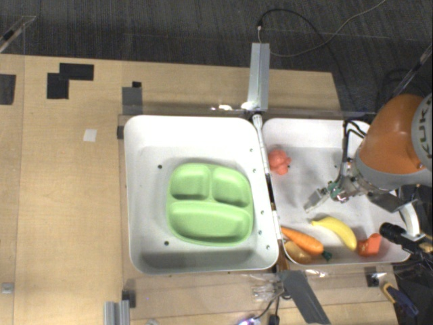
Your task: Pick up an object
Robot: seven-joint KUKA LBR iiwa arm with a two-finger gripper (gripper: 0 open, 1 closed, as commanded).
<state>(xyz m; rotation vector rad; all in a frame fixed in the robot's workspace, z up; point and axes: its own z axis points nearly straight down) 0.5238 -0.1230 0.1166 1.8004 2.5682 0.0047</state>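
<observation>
From where I stand, the arm [399,141] leans in over the right bin [304,141], its orange band above the bin's right edge. The gripper [328,195] hangs low over the middle of that bin, just above the banana [338,230]. Its two fingers look spread apart, with bare white floor showing between them, so nothing is held.

Everything worth grabbing sits in the right bin. The banana lies toward the near edge. To its left, in the near left corner, a carrot [302,239] rests partly over a brownish potato-like piece [296,252]. Near the right corner at the near edge is a small red-orange fruit [370,245], close by the banana's end. A pink-red piece [279,161] lies alone against the left wall, toward the far side, well apart from the rest.

The left bin [142,181] holds a green divided tray [210,202] in its middle.

As I judge it, the pick has not happened yet: every item lies on the bin floor. The gripper seems poised for a descent, probably on the banana; closing, lifting and holding firm are all left to do.
</observation>
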